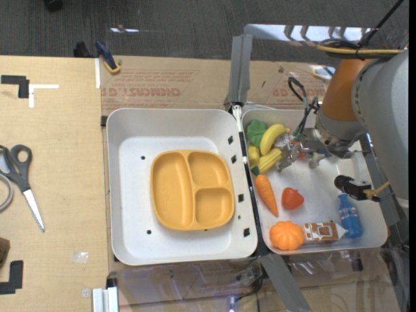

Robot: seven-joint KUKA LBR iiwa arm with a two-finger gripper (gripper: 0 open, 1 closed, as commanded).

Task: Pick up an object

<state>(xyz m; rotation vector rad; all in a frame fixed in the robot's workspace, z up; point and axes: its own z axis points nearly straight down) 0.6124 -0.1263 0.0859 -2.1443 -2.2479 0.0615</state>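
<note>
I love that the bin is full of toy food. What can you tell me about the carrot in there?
The carrot looks like a smooth plastic toy, bright orange and tapered, with no green top that can be seen. It lies flat on the floor of the right bin, near that bin's left wall, its thick end toward the bananas and its tip pointing down toward the small orange pumpkin. The thick end meets or nearly meets the bananas; a red toy lies just to its right, apart from it.
</note>
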